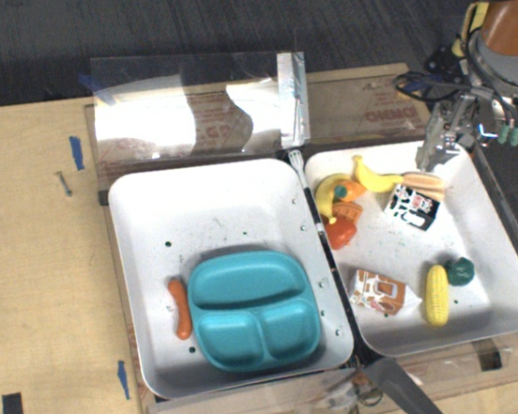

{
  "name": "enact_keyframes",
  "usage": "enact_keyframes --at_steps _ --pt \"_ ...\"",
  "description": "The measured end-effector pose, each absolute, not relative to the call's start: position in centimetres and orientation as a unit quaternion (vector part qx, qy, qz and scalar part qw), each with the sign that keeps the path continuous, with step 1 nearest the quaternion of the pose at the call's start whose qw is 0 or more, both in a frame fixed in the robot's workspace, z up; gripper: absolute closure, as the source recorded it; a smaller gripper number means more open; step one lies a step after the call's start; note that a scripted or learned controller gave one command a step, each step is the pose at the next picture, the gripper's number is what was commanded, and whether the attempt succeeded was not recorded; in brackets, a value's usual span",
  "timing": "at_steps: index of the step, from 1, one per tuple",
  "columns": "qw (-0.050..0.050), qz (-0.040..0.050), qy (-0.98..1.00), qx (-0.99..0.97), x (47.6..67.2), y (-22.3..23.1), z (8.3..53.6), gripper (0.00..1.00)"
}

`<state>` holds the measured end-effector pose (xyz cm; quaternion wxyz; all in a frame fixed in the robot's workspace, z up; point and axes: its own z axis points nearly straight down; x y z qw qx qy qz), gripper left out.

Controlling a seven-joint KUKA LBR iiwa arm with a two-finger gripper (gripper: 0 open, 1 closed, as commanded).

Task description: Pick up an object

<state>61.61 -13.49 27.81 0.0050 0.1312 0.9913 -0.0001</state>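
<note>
My gripper [441, 151] hovers at the right bin's [497, 217] 1 o'clock corner, jaw state unreadable. Nearest target: hot dog [423, 181] touching banana [371, 177] and black-and-white card [414, 206]. Risk: crowding, fingers clip a neighbour or the wall.

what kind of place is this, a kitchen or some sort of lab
Likely a robotics lab, not a kitchen: a grey robot arm's gripper hangs over two shallow white plastic bins of toy food, like a yellow plastic corn cob, on a taped plywood bench.
</note>
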Motion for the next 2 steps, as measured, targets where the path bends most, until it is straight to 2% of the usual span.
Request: enact_keyframes --at_steps 1,2 --pt "0.006 -0.0003 0.996 0.086 62.5 -12.9 29.6 1.00" --pt "0.005 0.0003 0.995 0.104 66.3 -12.7 30.7 1.00"
